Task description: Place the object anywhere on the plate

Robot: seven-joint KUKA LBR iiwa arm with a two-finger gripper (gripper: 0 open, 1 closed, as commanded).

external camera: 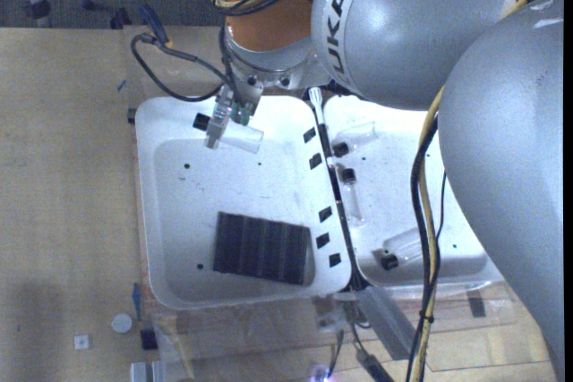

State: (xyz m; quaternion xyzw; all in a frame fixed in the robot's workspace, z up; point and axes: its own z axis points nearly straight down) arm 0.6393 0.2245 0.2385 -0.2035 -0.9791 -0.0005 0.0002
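While above plate [261, 249], tool [218, 137] touches vial [240, 137].

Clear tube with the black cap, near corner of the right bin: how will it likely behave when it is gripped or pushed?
The clear tube looks round and lies on its side, so a push would probably roll it. Its smooth, see-through wall suggests rigid, light plastic or glass, so it may be slippery to grip.

One fixed overhead camera slants down on both bins [148, 192].
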